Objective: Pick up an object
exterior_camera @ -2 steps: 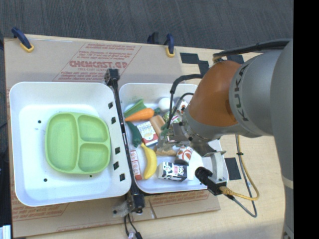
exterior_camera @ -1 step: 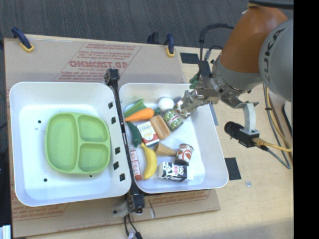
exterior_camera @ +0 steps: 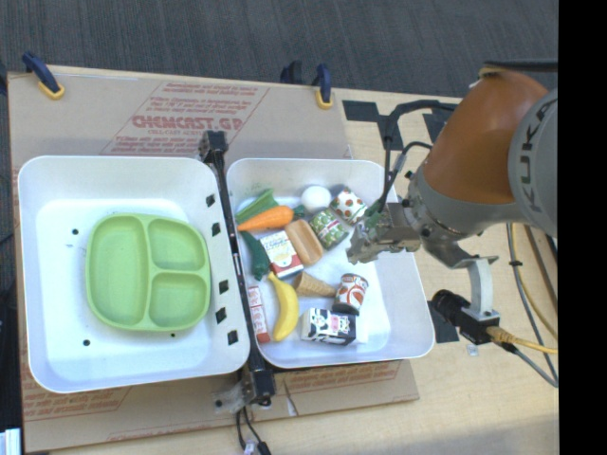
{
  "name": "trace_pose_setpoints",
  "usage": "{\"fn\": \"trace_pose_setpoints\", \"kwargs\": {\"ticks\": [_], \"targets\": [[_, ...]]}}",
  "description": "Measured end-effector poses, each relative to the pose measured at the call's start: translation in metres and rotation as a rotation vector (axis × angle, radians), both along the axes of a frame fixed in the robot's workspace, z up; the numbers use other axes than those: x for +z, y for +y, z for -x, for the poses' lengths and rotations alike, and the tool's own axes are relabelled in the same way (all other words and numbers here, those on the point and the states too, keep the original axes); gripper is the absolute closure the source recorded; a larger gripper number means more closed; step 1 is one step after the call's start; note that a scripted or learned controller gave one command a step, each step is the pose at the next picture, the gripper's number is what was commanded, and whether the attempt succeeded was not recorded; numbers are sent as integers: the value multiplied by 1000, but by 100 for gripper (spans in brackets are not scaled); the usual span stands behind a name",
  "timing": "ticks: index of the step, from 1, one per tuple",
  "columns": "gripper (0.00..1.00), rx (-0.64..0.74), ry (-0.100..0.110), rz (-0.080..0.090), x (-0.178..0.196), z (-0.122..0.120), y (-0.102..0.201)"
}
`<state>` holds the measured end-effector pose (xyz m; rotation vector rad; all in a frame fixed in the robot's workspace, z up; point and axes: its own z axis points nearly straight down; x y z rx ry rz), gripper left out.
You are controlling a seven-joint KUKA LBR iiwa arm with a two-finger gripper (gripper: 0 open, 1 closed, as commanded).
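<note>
while the gripper hangs low over the right bin, the black-and-white cow carton lies nearest the camera at that bin's front edge, the banana just left of it, a small red-and-white can just behind it. further in, still inside the right bin, an ice cream cone, a hot dog and a small red-and-white box crowd the middle; behind them the carrot, a white egg near the back wall. left of the right bin, a green divided plate sits in the left bin. whether the gripper is spread or pinching, cannot tell from here.
</note>
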<state>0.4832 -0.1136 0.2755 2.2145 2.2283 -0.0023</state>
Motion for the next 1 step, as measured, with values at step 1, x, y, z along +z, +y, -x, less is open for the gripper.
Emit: {"fn": "trace_pose_setpoints", "kwargs": {"ticks": [1], "targets": [[100,0,2,0,-52,7,-41]]}}
